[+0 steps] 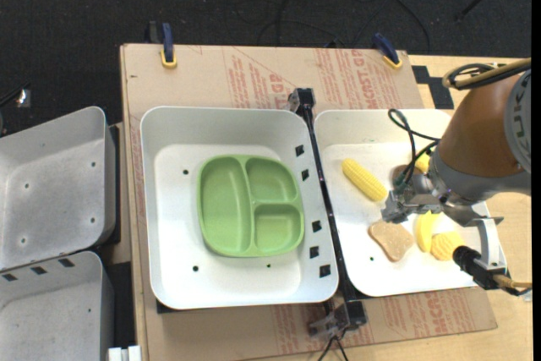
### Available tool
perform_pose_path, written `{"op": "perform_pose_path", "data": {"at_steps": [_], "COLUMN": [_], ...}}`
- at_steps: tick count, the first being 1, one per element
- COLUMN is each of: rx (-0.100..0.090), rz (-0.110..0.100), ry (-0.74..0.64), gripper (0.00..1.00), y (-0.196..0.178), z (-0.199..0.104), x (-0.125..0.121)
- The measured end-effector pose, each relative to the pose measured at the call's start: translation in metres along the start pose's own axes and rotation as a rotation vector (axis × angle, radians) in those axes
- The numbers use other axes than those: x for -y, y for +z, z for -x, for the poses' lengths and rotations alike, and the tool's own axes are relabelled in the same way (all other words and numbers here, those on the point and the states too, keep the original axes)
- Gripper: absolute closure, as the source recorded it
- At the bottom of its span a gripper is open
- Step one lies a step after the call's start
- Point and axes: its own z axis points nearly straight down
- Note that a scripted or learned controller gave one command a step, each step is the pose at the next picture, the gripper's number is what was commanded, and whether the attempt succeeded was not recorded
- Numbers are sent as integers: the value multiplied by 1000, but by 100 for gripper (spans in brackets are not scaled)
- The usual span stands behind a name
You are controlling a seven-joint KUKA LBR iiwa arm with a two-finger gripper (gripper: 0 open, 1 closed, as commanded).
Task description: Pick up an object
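The right bin (355,135) holds several toy foods. A yellow corn cob (363,180) lies near its middle. A tan bread-shaped piece (391,240) sits toward the front, and two yellow pieces (436,237) lie just right of it. My gripper (404,203) hangs low over the right bin, between the corn cob and the tan piece, just above the tan piece's upper edge. The grey and orange arm (486,135) covers the bin's right part. I cannot see any object between the fingers.
The left bin (169,148) holds a green divided plate (251,205). A black divider (317,182) runs between the bins. Blue and yellow clamps (167,44) hold the board's far edge. Grey trays (51,182) lie off to the left.
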Motion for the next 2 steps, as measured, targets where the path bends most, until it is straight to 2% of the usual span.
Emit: {"op": "perform_pose_path", "data": {"at_steps": [1, 2], "rx": [0, -3], "rz": [1, -3], "ry": [-5, -10], "gripper": [100, 100], "y": [-53, -50], "z": [0, -57], "x": [-2, -20]}}
